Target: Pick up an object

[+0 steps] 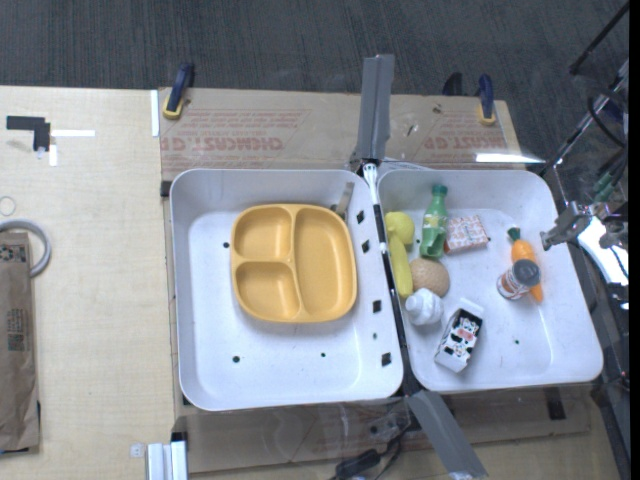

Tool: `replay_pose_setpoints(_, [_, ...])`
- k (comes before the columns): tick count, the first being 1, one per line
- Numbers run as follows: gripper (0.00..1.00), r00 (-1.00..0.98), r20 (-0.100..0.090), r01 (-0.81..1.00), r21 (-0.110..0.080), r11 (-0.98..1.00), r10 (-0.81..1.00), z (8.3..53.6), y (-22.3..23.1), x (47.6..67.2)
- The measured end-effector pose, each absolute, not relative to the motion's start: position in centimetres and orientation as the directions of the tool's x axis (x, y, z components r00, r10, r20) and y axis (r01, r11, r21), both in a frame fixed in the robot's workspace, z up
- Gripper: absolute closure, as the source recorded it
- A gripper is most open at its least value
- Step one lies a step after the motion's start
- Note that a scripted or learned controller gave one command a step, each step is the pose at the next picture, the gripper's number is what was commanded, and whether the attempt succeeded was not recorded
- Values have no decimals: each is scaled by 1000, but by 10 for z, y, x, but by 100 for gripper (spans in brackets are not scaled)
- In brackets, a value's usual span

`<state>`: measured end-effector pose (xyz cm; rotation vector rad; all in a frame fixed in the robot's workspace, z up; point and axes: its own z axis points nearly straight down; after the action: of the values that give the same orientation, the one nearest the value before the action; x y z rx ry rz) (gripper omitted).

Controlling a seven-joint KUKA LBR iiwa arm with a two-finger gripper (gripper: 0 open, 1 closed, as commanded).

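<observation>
The right bin [560,363] holds several small objects. A yellow banana [400,253] lies along its left wall, with a green bottle [434,223] and a pink-and-white packet [466,233] beside it. A tan round object [428,276] sits above a white crumpled object [422,308]. A black-and-white cow-print carton [460,338] lies near the front. An orange carrot-like toy [522,258] rests against a small jar [512,284]. My gripper [572,226] is at the far right, over the right bin's right rim and apart from every object.
A yellow divided plate [295,263] lies in the left bin [200,358]. A grey divider post [375,108] rises between the bins at the back. Blue clamps [180,88] hold cardboard behind them. A brown bag [18,338] lies on the bench at far left.
</observation>
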<state>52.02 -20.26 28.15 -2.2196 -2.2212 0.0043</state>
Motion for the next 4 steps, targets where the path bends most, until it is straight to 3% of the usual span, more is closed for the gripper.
replay_pose_setpoints(1, [0,-78,-1,997,-1,78,997,208,-206,583])
replay_pose_setpoints(2, [0,-186,4,982,1,186,982,104,-217,626])
replay_pose_setpoints(3, [0,-188,2,982,10,188,982,98,-216,624])
replay_pose_setpoints(4, [100,-189,-2,982,14,189,982,109,-216,625])
